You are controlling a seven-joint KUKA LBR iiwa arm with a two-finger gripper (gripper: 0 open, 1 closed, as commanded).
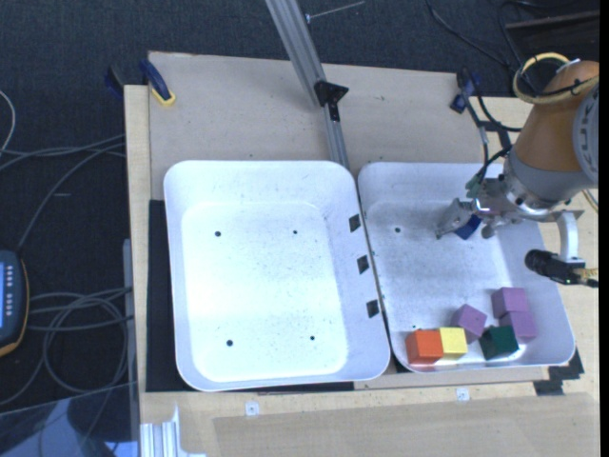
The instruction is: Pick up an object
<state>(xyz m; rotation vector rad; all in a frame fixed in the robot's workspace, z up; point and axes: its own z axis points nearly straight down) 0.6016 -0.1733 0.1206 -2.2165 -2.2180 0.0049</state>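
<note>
Near edge of the right bin: a cluster of small blocks lies along the front wall, toward the front right corner of the shallow white right-hand bin (419, 255).
Orange block: the small orange cube (425, 345) is the leftmost of the cluster, touching the small yellow cube (453, 342) on its right.
Green block: the dark green cube (498, 342) sits nearest the front right corner, just beside the yellow one.
Purple blocks: a tilted light purple block (470, 318) lies just behind the yellow cube; two more purple blocks, one (514, 302) behind the other (522, 324), stand toward the right wall.
Left bin: the shallow white left-hand bin (190, 184) carries no blocks.
Gripper: the two-finger gripper (463, 225) hangs over the rear half of the right bin, well apart from the cluster, under the grey arm with its orange band (552, 131).
Jaws: I cannot tell whether they are parted or closed; nothing is visible between them.
Step in hand: judged to be the approach, with no block taken yet.
Doing it well: I would pick an outer block, the orange cube or the rear purple one, since touching neighbours leave little room for a finger. Come down square, straddling free faces, keeping clear of the bin wall.
Risk: a slanted descent may nudge the cluster and scatter it.
</note>
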